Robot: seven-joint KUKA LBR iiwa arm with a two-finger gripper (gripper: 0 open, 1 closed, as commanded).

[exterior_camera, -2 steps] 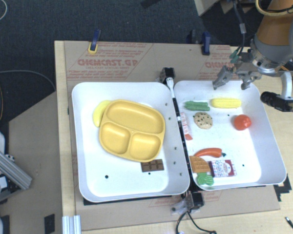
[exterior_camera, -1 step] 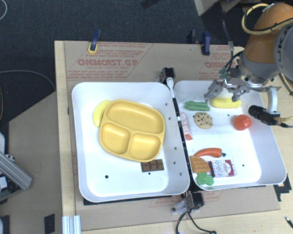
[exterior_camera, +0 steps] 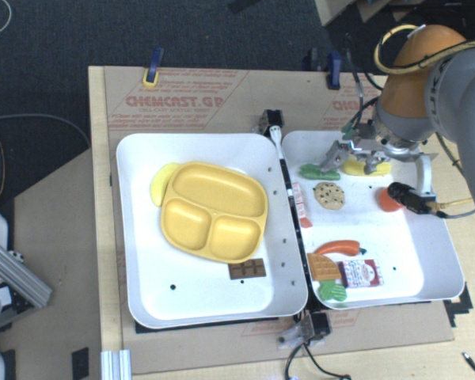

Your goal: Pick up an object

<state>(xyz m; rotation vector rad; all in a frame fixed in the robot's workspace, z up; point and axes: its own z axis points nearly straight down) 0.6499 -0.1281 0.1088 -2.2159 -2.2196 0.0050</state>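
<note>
The gripper (exterior_camera: 353, 158) is hanging over the yellow toy (exterior_camera: 364, 167) by the right bin's (exterior_camera: 427, 283) far edge (finger state unclear), seemingly positioning to grab it.

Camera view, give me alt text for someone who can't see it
The grey arm's gripper hangs over a yellow item at the back of the right bin, which also holds a cookie and other toy foods. A yellow divided plate fills the left bin, with a chocolate bar beside it.
</note>
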